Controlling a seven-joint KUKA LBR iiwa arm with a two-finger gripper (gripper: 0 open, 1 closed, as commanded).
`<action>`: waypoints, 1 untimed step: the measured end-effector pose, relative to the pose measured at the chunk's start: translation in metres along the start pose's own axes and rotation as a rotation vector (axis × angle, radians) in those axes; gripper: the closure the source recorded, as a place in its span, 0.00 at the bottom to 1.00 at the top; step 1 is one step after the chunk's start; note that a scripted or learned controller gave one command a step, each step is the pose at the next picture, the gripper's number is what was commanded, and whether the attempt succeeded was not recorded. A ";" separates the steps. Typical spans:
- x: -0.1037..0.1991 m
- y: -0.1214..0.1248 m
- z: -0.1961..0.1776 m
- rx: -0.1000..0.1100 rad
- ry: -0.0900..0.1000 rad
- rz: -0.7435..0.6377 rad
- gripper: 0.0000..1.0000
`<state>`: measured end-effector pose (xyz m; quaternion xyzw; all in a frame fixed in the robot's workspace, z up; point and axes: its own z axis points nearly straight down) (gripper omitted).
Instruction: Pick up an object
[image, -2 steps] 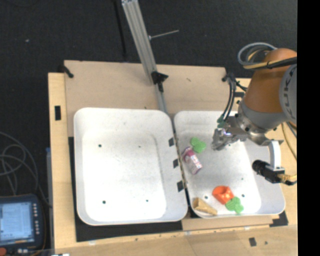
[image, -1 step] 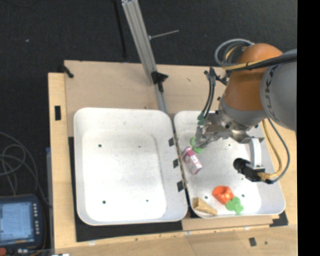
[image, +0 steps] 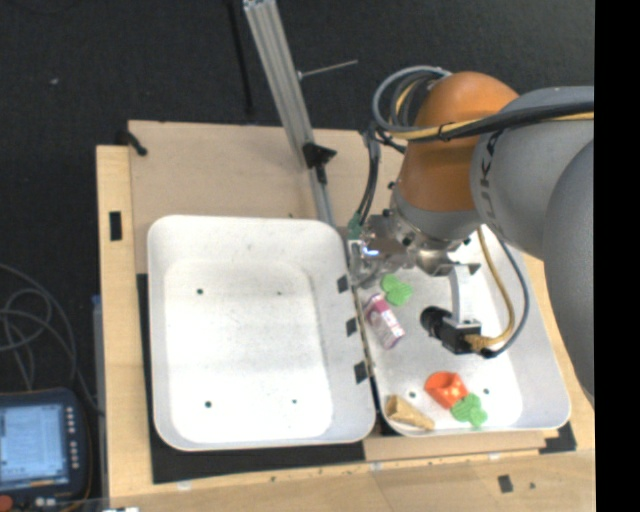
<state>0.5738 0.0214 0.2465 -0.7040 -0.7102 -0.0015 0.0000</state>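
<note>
The arm reaches over the right bin (image: 535, 400) from the right, its orange band high above the bin's back half. My gripper (image: 378, 262) hangs low at the bin's left side, close to the divider. Directly below it lies a green piece (image: 398, 292), and beside that a pink and white cylinder (image: 384, 320). Near the front of the bin rest an orange-red object (image: 445, 387), a second green piece (image: 469, 410) and a tan wedge (image: 408, 411). Nothing shows between the fingers.
The left bin (image: 180, 250) lies beside the right one. A slanted metal post (image: 290, 100) rises behind the bins. A black connector with a yellow cable (image: 452, 330) hangs from the arm over the right bin. A screen (image: 35, 440) sits at the lower left.
</note>
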 end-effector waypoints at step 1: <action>0.063 0.010 0.001 0.001 0.000 0.000 1.00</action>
